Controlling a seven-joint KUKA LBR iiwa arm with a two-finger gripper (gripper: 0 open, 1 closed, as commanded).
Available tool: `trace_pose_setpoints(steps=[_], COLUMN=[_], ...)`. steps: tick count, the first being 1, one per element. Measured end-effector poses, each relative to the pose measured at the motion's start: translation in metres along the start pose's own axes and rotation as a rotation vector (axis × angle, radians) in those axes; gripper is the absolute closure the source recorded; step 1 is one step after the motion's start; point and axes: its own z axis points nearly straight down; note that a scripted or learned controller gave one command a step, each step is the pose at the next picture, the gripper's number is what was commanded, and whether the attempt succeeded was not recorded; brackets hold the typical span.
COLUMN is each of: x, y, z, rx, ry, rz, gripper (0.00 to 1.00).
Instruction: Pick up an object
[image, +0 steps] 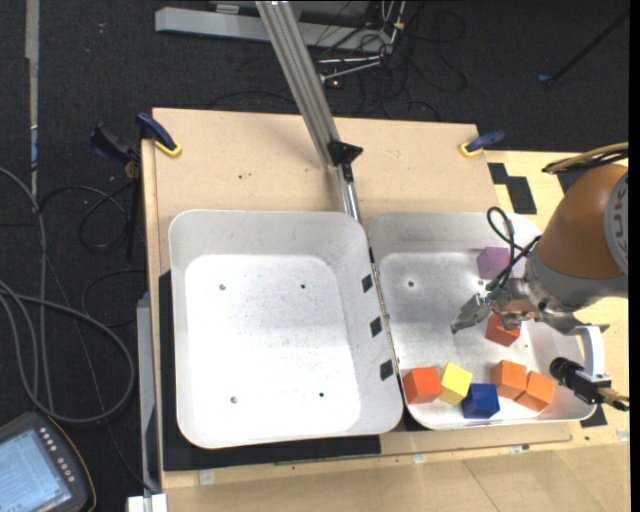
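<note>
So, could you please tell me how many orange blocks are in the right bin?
4. One orange block lies by the front-left wall, two sit together front-right, and a darker one lies beside the gripper. The arm may hide more.

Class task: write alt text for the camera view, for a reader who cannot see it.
A grey robot arm reaches from the right into the right white bin, its gripper beside a red-orange block. Orange, yellow and blue blocks line that bin's near edge; a purple block sits behind.

A robotics lab: clamped plywood bench (300, 160), trailing floor cables (60, 300), teach pendant (35, 468).
</note>
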Motion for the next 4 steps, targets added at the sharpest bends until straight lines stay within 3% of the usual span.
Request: trace_pose_setpoints(steps=[1, 3, 4], x=[0.000, -0.003, 0.048], y=[0.001, 0.013, 0.027], z=[-0.011, -0.087, -0.101], rx=[-0.004, 0.006, 0.007], ry=[0.000, 0.007, 0.010], rz=[-0.001, -0.005, -0.011], gripper=[1.00, 1.00, 1.00])
